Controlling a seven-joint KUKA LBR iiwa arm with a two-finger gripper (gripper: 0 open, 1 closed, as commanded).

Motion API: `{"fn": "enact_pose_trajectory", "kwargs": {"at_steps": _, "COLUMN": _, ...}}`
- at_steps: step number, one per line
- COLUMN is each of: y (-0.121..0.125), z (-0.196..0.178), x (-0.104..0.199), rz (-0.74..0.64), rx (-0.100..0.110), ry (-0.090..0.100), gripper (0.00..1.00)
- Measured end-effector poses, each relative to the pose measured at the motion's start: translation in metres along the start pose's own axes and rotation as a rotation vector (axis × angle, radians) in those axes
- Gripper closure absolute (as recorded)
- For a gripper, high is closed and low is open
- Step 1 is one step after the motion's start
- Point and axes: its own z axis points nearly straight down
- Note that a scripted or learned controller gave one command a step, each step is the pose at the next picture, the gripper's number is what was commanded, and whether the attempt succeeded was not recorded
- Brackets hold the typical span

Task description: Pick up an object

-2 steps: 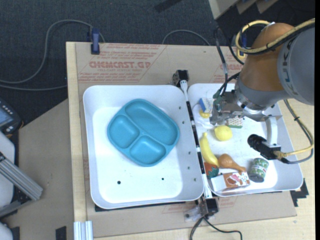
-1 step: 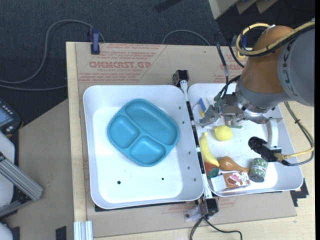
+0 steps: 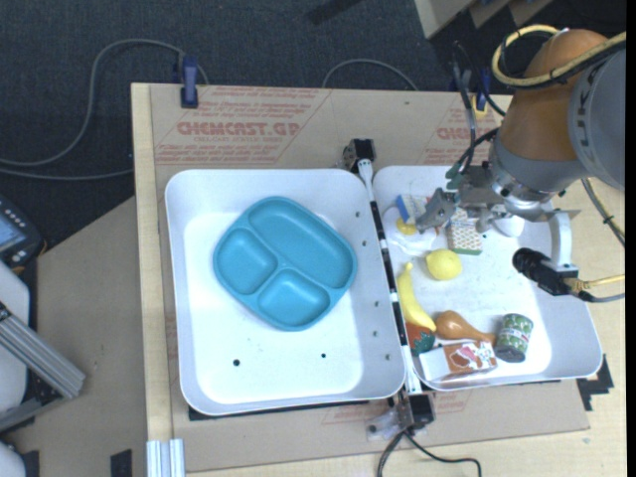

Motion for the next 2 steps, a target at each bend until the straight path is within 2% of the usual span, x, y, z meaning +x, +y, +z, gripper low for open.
{"fn": "enact_pose_trajectory", "kwargs": {"at_steps": 1, "y": -0.008, "z": 0.093, "x": -0.038, "rz": 0.002, "rx": 0.011, "ry": 0.003, "gripper": 0.0}}
{"fn": "enact_pose_trajectory", "kwargs": {"at_steps": 2, "y": -0.005, "z": 0.077, "x": -0.036, "rz": -0.002, "rx": 0.002, "ry": 0.002, "gripper": 1.0}}
